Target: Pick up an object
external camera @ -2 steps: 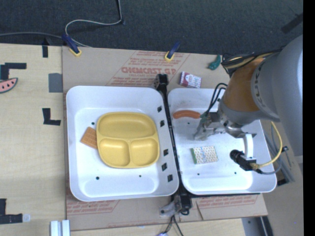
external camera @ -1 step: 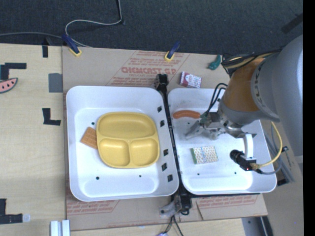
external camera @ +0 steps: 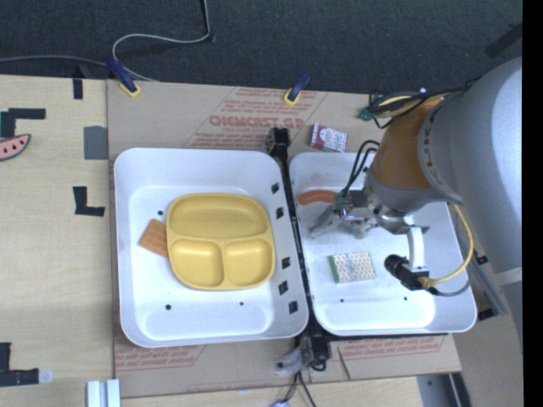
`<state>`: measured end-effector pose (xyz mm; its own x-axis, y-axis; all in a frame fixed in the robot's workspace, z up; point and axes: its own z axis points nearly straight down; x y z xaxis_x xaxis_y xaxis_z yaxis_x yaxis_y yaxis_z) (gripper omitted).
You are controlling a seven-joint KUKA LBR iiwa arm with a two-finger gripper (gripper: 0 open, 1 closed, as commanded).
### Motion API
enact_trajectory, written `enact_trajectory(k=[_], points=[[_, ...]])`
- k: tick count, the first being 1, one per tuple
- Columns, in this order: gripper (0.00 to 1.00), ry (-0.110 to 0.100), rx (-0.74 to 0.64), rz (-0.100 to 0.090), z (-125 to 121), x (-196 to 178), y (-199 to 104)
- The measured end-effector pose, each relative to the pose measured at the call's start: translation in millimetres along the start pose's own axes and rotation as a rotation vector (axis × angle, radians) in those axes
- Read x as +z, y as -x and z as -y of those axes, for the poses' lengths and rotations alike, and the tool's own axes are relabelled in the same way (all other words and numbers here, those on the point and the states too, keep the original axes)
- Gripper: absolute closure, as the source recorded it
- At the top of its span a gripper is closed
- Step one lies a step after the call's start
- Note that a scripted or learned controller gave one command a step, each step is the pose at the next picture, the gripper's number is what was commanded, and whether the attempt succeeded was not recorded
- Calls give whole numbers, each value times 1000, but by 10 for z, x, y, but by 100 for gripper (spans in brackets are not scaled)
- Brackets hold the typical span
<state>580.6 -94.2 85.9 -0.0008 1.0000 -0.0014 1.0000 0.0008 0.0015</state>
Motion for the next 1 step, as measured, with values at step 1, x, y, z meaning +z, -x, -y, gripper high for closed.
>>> enact_trajectory(k=[1], points=[[100, 2, 0, 2, -5, -99, 8]])
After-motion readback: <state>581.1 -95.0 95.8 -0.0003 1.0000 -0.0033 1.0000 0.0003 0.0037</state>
